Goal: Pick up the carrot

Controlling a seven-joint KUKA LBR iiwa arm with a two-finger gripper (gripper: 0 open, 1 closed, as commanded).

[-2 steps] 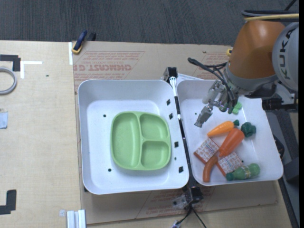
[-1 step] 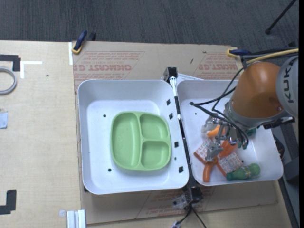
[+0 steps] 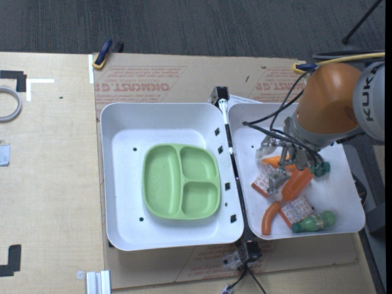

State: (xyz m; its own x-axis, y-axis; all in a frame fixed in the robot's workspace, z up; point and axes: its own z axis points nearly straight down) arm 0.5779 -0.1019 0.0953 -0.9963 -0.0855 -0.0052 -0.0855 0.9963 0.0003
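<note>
Where print can be read, it is mirrored red lettering on the cardboard sheet (image 3: 141, 78) under both bins, too reversed and faint to spell out; part of a dark "KU" shows on the grey arm (image 3: 373, 103) at the right edge.

Left bin (image 3: 110, 164): holds one light green divided plate (image 3: 182, 181) with three compartments, lying flat near the bin's middle, with white floor showing all round it.

Right bin (image 3: 349, 188): holds the clutter. The carrot (image 3: 296, 183) lies at a slant near the bin's centre, just under the gripper (image 3: 286, 161). A smaller orange piece (image 3: 269, 162) sits just left of the gripper. A curved orange sausage-shaped item (image 3: 268, 218) lies near the front wall. Two red-and-white patterned packets are present, one (image 3: 264, 181) left of the carrot, one (image 3: 296, 210) below it. A green vegetable-like toy (image 3: 313, 222) lies in the front right corner.

Gripper: hangs low over the carrot's upper end, half hidden by the orange wrist band (image 3: 327, 100) and black cables (image 3: 275, 127); whether it is released or clenched cannot be told.

Room: the right bin's back left and far right floor are bare. Black clips (image 3: 219, 94) join the bins at the back and front of their shared wall.
</note>
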